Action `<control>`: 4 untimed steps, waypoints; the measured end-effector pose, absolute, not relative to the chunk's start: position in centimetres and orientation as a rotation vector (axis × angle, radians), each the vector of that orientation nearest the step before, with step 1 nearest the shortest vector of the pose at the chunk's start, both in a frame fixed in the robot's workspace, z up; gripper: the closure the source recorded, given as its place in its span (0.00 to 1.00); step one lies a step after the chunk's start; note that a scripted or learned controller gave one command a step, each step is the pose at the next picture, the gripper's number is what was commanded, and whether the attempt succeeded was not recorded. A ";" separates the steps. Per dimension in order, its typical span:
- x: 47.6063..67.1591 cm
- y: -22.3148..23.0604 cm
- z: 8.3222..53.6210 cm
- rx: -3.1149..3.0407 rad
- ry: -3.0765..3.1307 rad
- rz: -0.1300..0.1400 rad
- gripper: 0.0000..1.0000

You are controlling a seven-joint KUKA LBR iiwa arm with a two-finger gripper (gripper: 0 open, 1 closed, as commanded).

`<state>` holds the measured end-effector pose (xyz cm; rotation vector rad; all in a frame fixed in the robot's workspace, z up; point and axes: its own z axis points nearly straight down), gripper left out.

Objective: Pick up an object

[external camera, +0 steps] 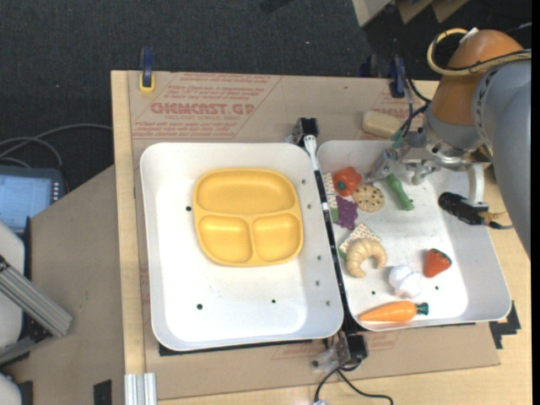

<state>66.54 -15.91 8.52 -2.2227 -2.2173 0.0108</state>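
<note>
Green bean (399, 194) lies just below the end effector (403, 169); its finger state I cannot tell.

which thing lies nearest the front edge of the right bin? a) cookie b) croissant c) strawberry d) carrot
d, the carrot lies along the front rim of the right bin, lower in the view than the croissant, the strawberry and the cookie.
</note>
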 end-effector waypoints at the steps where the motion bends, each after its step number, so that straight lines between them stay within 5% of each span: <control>1: 66.3 -15.8 9.4 -2.210 -2.215 0.023 1.00; 2: 60.5 -17.5 17.2 -2.227 -2.220 -0.001 1.00; 3: 60.6 -17.3 16.7 -2.221 -2.220 0.002 0.00; 4: 60.6 -22.6 11.9 -2.223 -2.215 0.004 0.00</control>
